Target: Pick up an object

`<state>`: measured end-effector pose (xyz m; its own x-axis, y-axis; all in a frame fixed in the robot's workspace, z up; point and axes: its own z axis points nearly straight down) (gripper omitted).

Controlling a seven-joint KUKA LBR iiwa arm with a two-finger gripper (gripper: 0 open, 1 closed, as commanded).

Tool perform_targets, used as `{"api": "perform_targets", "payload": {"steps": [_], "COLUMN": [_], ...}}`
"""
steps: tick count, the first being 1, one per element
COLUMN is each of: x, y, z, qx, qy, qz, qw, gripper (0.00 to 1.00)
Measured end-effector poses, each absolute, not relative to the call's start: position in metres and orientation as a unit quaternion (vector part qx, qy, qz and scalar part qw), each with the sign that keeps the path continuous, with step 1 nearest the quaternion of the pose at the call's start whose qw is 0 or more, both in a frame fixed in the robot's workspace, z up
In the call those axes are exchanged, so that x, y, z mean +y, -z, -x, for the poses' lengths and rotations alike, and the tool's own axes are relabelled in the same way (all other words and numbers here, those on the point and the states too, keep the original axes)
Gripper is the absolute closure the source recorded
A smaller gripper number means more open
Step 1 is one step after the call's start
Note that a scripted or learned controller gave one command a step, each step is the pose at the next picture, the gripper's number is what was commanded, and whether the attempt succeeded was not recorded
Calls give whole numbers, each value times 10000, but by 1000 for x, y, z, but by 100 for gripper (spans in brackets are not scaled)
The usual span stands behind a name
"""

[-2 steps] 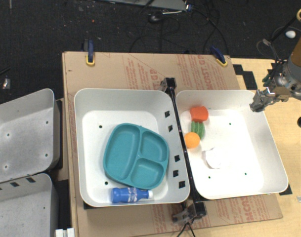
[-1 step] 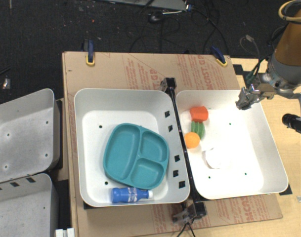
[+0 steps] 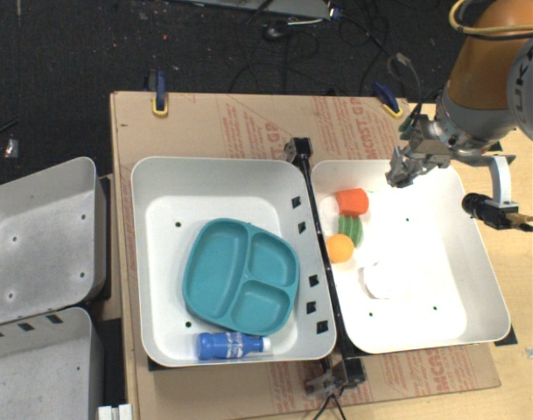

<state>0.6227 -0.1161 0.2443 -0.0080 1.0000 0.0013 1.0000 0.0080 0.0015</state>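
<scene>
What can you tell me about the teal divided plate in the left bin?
The teal plate is a rounded, plastic-looking tray with three compartments: one large on its left, two smaller on its right, split by raised ridges. It holds nothing visible. It lies flat and face up on the floor of the left bin, turned at a slant to the walls. A blue bottle lies on its side by the plate's lower edge; whether they touch is unclear.

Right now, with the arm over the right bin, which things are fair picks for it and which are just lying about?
Fair picks, in the right bin near the gripper:
orange block
green piece
orange ball
white disc

Lying about, in the left bin:
teal divided plate
blue bottle
</scene>
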Motion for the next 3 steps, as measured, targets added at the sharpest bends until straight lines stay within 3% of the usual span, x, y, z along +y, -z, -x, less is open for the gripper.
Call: {"api": "perform_targets", "payload": {"steps": [2, 3], "x": [-4, 51], "y": [-221, -234], "z": [-630, -632], "qx": [7099, 7101], "qy": [-1, -16], "qz": [-7043, -7041], "qw": [-11, 0], "gripper": [100, 100]}}
